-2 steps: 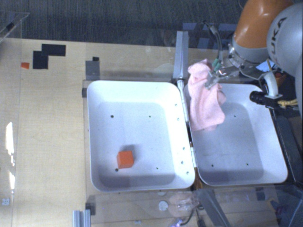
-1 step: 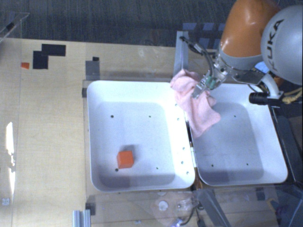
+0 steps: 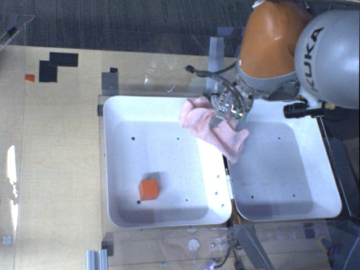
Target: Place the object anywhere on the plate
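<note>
Pink crumpled cloth [image 3: 216, 129], draped over bins' divide

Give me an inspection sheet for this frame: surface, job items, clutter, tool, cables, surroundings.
Surface: wooden bench bearing left bin and right bin side by side.
Job's things: pink cloth draped over the shared bin edge, hanging at the tool; orange block on the left bin floor. No plate seen.
Clutter: nothing seen in the bins.
Tool: tool at the cloth; grip state unclear.
Cables: black cable by the wrist.
Surroundings: black markers and a small orange marker on the bench.
</note>
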Controlling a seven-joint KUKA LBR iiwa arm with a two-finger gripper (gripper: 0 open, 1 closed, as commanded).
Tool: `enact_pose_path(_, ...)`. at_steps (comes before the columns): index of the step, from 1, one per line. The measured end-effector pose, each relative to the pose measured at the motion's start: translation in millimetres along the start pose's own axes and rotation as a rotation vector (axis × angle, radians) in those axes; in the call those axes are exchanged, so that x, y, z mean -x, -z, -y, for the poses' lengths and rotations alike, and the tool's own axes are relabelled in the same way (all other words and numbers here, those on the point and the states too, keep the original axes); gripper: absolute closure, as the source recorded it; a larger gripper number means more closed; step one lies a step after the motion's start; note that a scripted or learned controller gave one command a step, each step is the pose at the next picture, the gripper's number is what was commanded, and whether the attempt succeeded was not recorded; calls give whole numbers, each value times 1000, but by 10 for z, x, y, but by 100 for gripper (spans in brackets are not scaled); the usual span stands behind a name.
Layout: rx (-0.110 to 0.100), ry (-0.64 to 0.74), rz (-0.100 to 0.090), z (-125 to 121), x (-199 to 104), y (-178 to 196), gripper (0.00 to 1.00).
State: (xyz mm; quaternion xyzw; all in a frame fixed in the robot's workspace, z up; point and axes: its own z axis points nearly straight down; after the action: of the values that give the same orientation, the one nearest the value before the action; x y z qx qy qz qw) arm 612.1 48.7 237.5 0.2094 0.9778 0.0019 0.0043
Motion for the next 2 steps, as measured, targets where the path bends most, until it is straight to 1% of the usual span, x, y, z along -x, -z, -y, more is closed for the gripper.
enact_pose_path(1, 1, 401, 0, -319, -375, -127, 100)
enact_pose_path(2, 1, 424, -2, -621, -789, -112, 100)
